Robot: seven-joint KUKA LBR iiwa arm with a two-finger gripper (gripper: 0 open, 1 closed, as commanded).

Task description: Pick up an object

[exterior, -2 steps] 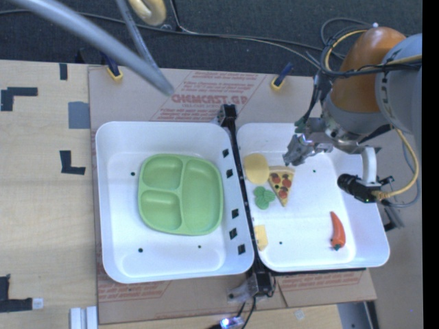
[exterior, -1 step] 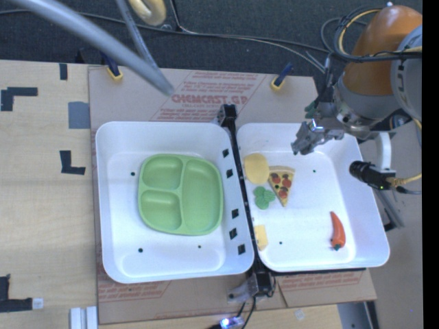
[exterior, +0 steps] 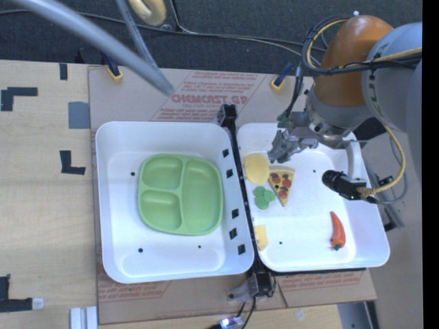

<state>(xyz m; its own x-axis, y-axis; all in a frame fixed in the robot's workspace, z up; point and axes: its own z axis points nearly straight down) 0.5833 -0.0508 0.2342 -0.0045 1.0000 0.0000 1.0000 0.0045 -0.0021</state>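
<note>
My gripper [exterior: 280, 151] hangs over the back left part of the right bin [exterior: 363, 252], just above and right of a pale yellow round piece [exterior: 256, 166]. A pizza slice [exterior: 282, 183] lies right below the gripper's tip. Green round pieces [exterior: 263, 197] sit left of the slice. A small yellow block [exterior: 260, 236] rests by the bin's left wall near the front. A red chilli pepper [exterior: 337, 230] lies at the front right. Nothing shows between the fingers.
The left bin [exterior: 116, 252] holds a green divided plate [exterior: 181, 193]. A black divider [exterior: 236, 184] runs between the two bins. A black cable piece [exterior: 341, 184] hangs over the right bin's right side. The arm's orange band [exterior: 357, 53] looms at the back right.
</note>
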